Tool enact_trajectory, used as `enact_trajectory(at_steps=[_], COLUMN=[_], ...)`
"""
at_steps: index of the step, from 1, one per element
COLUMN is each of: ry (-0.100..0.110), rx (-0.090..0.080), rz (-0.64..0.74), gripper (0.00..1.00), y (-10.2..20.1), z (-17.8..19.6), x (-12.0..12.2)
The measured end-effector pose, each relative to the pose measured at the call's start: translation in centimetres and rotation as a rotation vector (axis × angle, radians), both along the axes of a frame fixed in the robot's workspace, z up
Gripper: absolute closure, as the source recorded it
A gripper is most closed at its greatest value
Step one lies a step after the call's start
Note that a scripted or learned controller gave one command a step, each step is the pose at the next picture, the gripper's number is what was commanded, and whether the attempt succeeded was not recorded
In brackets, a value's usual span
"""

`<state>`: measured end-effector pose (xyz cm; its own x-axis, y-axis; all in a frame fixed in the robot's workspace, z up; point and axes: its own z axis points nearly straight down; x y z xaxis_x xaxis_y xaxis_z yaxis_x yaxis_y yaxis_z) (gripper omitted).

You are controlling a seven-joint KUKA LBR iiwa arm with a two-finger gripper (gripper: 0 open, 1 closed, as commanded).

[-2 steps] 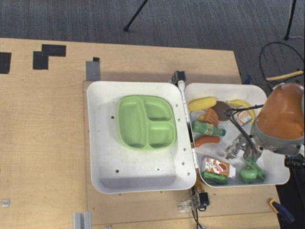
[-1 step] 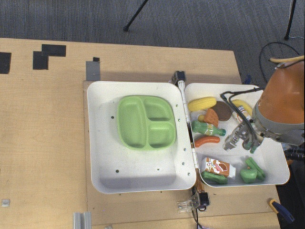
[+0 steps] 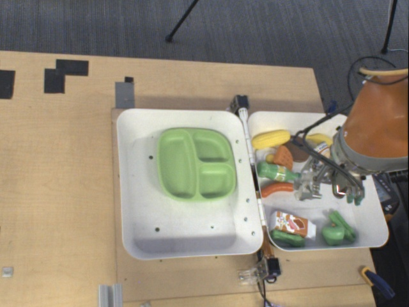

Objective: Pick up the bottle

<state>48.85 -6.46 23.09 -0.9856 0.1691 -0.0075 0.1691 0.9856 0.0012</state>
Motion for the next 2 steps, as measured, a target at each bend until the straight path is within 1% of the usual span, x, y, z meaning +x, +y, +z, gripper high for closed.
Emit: enact_trajectory(at_steps=[1, 2], ry=[0.004, 0.003], rx=[0.001, 0.0], rz=[0.107, 0.194], gripper=[1.0, 1.0], y=[6.2, 11.5], z=[-4.6, -4.6], x=[0.0, -0.1])
